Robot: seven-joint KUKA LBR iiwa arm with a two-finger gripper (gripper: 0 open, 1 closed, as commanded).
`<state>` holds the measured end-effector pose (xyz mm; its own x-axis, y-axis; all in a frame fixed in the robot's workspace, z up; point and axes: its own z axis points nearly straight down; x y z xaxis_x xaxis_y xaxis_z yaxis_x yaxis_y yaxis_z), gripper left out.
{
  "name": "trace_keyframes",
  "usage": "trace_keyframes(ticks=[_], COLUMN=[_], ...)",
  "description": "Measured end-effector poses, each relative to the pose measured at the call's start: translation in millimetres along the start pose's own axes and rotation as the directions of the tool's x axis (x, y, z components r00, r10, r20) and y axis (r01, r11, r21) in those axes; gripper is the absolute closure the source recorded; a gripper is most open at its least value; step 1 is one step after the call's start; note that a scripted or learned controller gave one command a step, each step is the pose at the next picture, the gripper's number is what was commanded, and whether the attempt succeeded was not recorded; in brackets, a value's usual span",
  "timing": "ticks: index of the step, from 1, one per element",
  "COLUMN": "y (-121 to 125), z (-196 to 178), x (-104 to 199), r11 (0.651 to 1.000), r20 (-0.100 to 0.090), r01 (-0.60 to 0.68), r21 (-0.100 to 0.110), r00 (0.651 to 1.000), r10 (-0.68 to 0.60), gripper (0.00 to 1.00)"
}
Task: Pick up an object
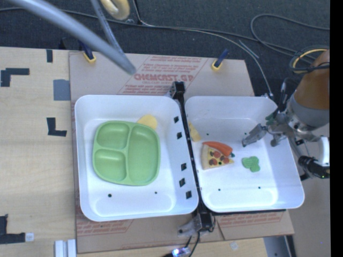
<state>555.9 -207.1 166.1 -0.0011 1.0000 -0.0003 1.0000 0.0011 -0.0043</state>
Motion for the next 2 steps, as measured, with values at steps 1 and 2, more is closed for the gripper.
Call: trace_keyframes(ticks=[1, 2], y=[-10.9, -9.6], z=[54.6, 41.9], x=[-1.4, -0.8], r11=[1.0, 1.0], r20=[-0.001, -0.001], r01=[-0.001, 0.001], r21=[0.001, -0.002], r00=[1.0, 1.0], r10=[0.001, -0.001], gripper=[0.0, 1.0])
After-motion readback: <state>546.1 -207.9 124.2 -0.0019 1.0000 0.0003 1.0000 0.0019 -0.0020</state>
